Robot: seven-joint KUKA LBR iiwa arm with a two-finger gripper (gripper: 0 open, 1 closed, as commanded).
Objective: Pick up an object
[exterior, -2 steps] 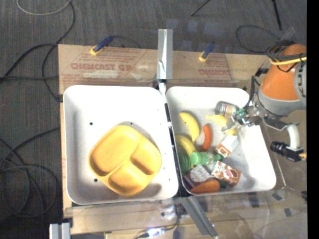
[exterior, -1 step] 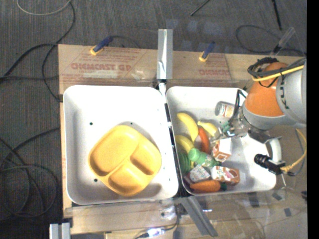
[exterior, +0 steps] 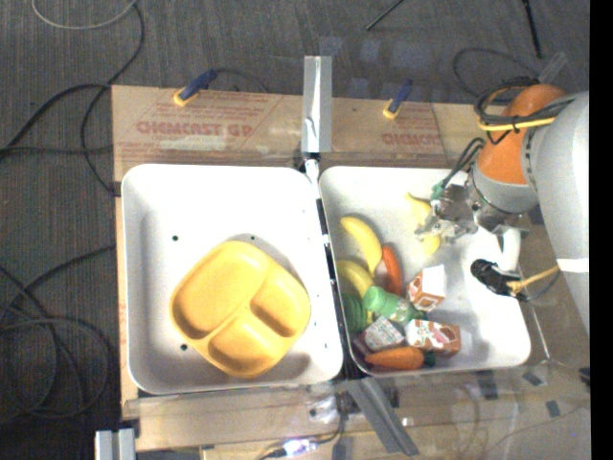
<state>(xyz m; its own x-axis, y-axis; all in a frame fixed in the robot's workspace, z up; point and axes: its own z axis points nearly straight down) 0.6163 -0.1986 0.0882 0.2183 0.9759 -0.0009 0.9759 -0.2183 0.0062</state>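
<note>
My jaws (exterior: pixel 448 214) hover over right bin (exterior: pixel 498 353), can't tell if open. Banana (exterior: pixel 361 239) nearby: light, smooth, prob rigid; grab mid-body, across the curve.

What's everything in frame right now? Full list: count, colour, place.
bins: 2, white, side by side on the bench
divided tray: 1, yellow, in the left bin
bananas: 2, yellow, right bin, along its left wall
carrots: 2, orange, right bin; one by the bananas, one at the front
green item: 1, green, right bin, amid the pile
small cartons: about 3, white and red, right bin, front
clamps: 2, blue and yellow, on the board behind the bins
cables: several, black, on the floor
gripper: 1, grey, over the right bin's back area
</note>
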